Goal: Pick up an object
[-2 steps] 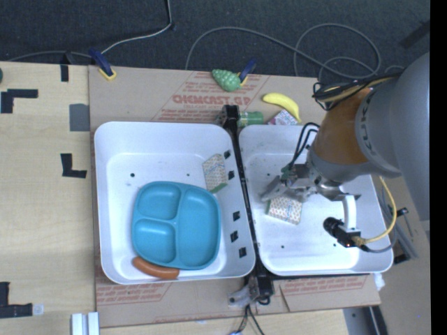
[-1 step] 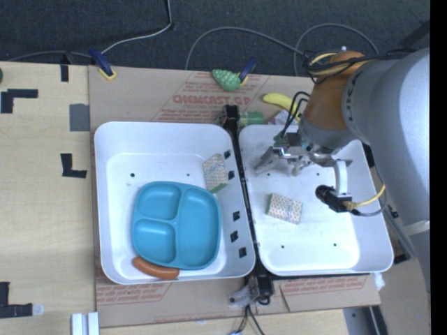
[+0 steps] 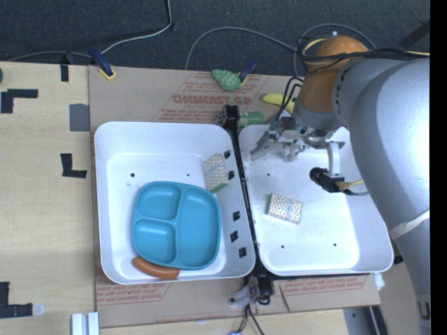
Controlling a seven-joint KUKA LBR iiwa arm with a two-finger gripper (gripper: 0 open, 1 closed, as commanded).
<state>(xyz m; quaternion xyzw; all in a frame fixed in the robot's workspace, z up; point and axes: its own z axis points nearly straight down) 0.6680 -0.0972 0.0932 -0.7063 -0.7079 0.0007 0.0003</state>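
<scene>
Two white bins are seen side by side on the worktop [image 3: 140, 103]. In the right bin [image 3: 349, 253] a small patterned sponge-like block [image 3: 285, 208] lies near the centre, flat on the floor of the bin. In the left bin [image 3: 112, 187] a blue divided plate [image 3: 176, 223] is found, with an orange sausage-shaped toy [image 3: 155, 268] tucked against its edge at about 7 o'clock and a second small patterned block [image 3: 215, 167] (partly propped against the divider wall) at about 1 o'clock from the plate.

The claw [image 3: 283, 144] is held over the upper part of the right bin, at about 12 o'clock from the block in that bin and apart from it. Nothing is seen between its fingers; how far they are spread cannot be told, since they are blurred and partly masked by the wrist.

The nearest candidate is judged to be the block in the right bin. Several risks are suggested. If the claw is lowered where it stands, bare bin floor is likely to be met. The block is low and flat, so it could be pushed aside or pinched only at an edge and dropped. A descent too close to the divider could cause a collision with the bin wall.
</scene>
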